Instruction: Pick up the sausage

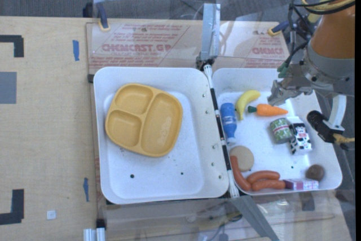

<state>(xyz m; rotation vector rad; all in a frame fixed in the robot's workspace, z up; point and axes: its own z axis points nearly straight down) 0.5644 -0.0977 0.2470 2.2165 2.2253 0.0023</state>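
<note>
The sausage (256, 179) is a string of reddish-orange links lying along the front edge of the right bin (333, 178), curving up its left wall. My gripper (280, 93) hangs over the back half of the same bin, just above an orange carrot (271, 110) and well behind the sausage. Nothing is seen between its fingers.
The right bin also holds a banana (246, 101), a blue bottle (228, 121), a green can (280, 131), a black-and-white cow toy (300, 140), a tan round disc (242, 157), a brown ball (315, 171) and a pink packet (300, 184). A yellow divided plate (144, 119) lies in the left bin (169, 178).
</note>
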